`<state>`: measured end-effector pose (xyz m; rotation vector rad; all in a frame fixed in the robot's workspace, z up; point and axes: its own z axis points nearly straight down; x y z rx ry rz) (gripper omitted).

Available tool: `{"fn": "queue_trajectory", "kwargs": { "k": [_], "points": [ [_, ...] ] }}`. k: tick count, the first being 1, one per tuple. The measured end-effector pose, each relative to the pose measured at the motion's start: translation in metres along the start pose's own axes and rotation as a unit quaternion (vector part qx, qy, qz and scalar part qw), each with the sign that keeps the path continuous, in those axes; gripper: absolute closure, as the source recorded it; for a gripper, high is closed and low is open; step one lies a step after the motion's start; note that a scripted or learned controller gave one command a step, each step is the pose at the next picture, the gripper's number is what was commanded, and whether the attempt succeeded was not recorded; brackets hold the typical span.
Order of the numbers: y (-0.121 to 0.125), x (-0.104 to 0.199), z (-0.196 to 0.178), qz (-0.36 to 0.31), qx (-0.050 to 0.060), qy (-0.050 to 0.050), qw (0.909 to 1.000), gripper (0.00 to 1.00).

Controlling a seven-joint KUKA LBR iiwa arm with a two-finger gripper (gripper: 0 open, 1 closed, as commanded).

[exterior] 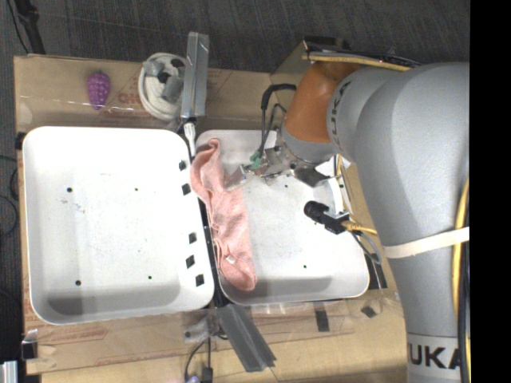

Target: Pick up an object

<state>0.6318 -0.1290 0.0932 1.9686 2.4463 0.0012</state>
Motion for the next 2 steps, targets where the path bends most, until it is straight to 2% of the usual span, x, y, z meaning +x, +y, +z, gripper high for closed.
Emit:
{"fn": "queue_trajectory", "kwargs": {
  "k": [1, 2],
  "points": [
    [-0.056, 0.043, 0.002, -0.003, 0.003, 0.001, 1.0000, 0.00],
    [-0.074, 0.049, 0.002, -0.027, 0.002, 0.001, 0.9996, 0.00]
  ]
}}
